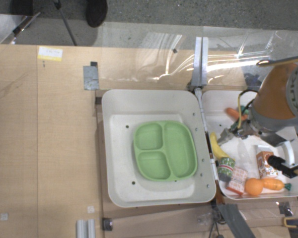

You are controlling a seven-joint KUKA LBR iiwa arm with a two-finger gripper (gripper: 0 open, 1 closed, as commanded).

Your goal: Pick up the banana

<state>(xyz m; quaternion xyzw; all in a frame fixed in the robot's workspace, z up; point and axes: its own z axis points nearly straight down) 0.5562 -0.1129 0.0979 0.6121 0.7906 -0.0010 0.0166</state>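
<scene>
Yellow banana [217, 148] lies in the right bin [214, 99], hard against that bin's left wall, long axis running roughly along the wall. The gripper [240, 129] sits low over the same bin, just right of the banana's upper end; nothing is seen between its fingers, and whether it is parted or closed cannot be told from this angle, since the wrist covers most of it.

Risks, as judged from this layout:
- Banana is tight to the wall, so one finger may have no room on the wall side and could strike the rim or ride over the fruit.
- A round green-and-red item [226, 163] touches or nearly touches the banana's lower end; a low grasp could catch it too.
- The curved skin could roll out of a closing pinch.

Contents:
- Right bin: banana, round green-and-red item, red-and-white packet [237, 181], orange fruit [254, 187], carrot-like piece [273, 184], brown-labelled package [265, 164], an orange object [233, 113] near the back, partly hidden.
- Left bin [154, 97]: a green divided tray [165, 150], three compartments, nothing in them.
</scene>
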